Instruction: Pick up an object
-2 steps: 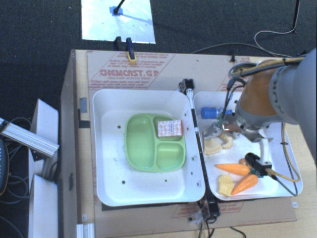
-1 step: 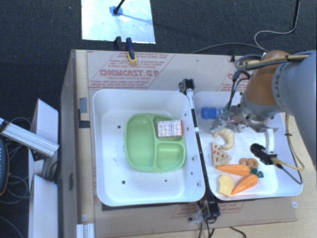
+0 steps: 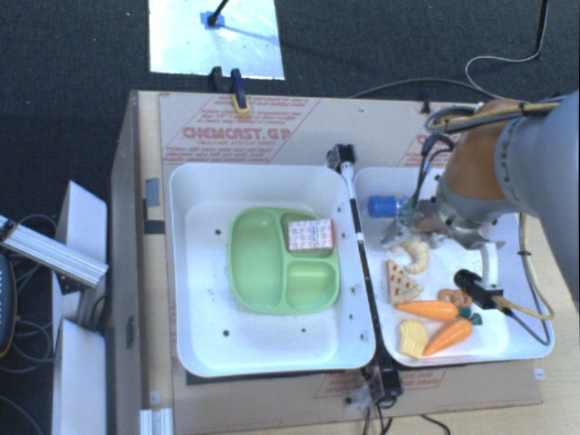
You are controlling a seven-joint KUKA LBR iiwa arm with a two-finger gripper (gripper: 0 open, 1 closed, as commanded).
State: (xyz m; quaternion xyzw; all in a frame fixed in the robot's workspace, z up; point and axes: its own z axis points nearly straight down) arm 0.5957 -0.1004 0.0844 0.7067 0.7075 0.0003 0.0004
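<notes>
Hovering hand [image 3: 410,227] nr croissant [image 3: 418,256], grip unclear

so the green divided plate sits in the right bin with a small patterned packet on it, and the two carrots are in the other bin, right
Not quite. The camera view shows the green divided plate in the left bin, with the small patterned packet on it. The two carrots lie in the other bin, the right one.

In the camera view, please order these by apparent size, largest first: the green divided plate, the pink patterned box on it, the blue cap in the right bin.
1. green divided plate
2. pink patterned box
3. blue cap
</notes>
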